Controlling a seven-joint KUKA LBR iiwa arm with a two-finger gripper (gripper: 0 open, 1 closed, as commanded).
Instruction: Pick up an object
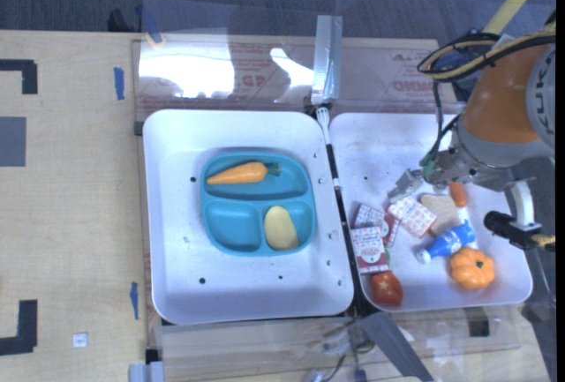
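My gripper (417,181) hangs low over the middle of the right bin (381,131), below the orange wrist band (499,111). Just beneath and to its right lie a red-and-white packet (412,216), a tan slice of bread (439,204) and a small orange piece (457,193). Further toward the front are two more small cartons (370,246), a blue bottle (448,243), an orange pumpkin (470,268) and a red tomato (385,287). Nothing is visibly held.
The left bin (172,195) holds a blue divided plate (231,226) with a carrot (237,174) and a yellow potato (281,228). A divider wall (335,195) separates the bins. Yellow and black cables (459,54) loop behind the arm.
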